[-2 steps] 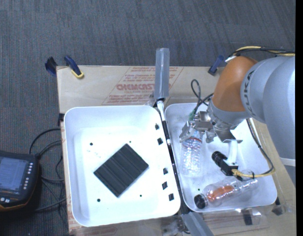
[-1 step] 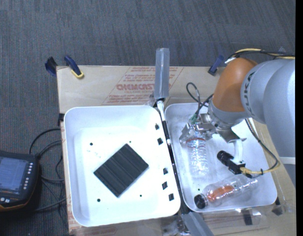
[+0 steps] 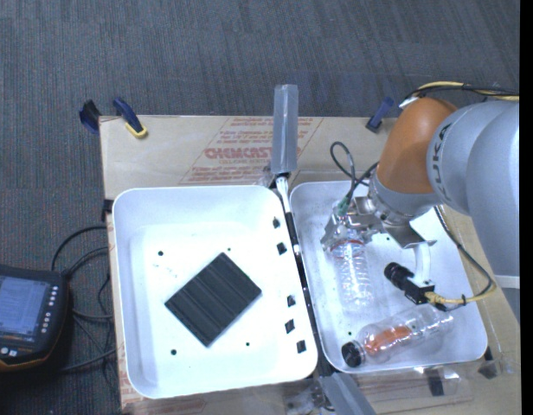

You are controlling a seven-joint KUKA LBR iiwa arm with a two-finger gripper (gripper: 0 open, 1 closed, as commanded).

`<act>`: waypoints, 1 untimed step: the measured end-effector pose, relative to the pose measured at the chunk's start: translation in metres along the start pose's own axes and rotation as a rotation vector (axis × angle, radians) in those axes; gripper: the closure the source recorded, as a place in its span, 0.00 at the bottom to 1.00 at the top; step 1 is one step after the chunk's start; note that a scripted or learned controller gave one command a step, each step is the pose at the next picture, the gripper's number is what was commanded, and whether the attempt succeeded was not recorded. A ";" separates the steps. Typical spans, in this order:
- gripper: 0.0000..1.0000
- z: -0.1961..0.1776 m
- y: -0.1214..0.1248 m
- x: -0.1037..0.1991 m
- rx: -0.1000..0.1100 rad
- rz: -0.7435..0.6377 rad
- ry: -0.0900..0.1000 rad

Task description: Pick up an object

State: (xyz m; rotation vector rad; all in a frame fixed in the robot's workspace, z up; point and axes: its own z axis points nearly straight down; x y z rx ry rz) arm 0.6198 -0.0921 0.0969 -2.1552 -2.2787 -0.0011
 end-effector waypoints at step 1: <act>1.00 -0.067 -0.008 0.011 0.000 -0.085 -0.002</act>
